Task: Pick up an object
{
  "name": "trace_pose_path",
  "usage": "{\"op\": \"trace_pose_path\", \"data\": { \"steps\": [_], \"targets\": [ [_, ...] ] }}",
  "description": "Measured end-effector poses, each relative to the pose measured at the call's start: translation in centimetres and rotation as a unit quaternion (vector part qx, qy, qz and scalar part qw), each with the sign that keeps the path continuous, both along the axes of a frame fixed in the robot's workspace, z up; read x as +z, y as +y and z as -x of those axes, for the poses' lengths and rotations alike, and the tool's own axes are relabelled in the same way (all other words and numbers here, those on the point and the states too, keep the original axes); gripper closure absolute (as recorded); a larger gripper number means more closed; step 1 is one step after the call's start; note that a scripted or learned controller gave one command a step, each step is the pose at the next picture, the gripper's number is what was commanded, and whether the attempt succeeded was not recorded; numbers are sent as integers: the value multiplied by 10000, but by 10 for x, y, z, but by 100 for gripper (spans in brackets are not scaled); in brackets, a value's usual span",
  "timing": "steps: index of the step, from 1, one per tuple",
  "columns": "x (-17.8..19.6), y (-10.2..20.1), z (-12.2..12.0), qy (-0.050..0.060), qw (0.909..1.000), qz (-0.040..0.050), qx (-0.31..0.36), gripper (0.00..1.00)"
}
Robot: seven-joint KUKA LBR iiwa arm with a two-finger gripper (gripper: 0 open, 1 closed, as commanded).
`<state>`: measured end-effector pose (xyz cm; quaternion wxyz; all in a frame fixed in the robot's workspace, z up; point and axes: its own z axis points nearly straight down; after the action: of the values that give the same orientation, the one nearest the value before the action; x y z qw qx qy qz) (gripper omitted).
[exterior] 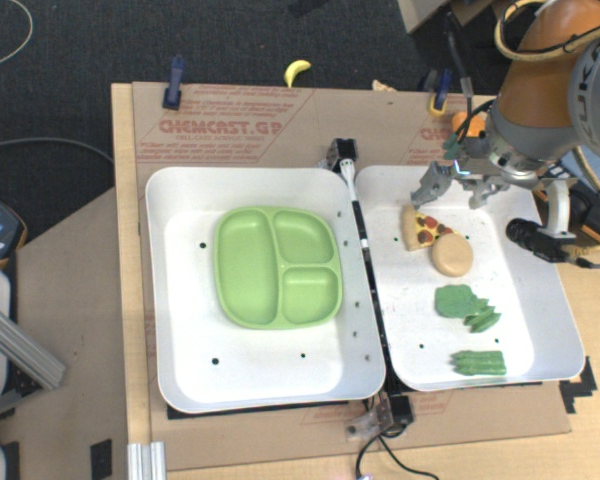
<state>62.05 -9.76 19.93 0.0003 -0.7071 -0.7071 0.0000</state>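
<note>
In the right bin [540, 308] lie a pizza slice toy [421, 230], a tan bread roll [452, 257], a green leafy piece [464, 303] and a green bean bundle [479, 363]. My gripper [452, 192] hangs over the far part of this bin, just beyond the pizza slice and the roll. Its fingers [427, 187] are spread open with nothing between them.
The left bin [180, 298] holds a green divided plate [278, 266]. A black-handled tool with a white shaft [347, 165] lies along the seam between the bins. A small yellow banana [297, 70] lies beyond the cardboard base.
</note>
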Motion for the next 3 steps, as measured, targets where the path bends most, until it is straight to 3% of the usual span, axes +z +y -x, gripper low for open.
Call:
{"op": "trace_pose_path", "data": {
  "steps": [1, 2, 3],
  "targets": [
    [-100, -11, 18, -53, 10000, 10, 2, 0],
    [-108, -97, 6, -76, 10000, 31, -15, 0],
    [-115, -103, -40, 33, 10000, -20, 13, 0]
  ]
}}
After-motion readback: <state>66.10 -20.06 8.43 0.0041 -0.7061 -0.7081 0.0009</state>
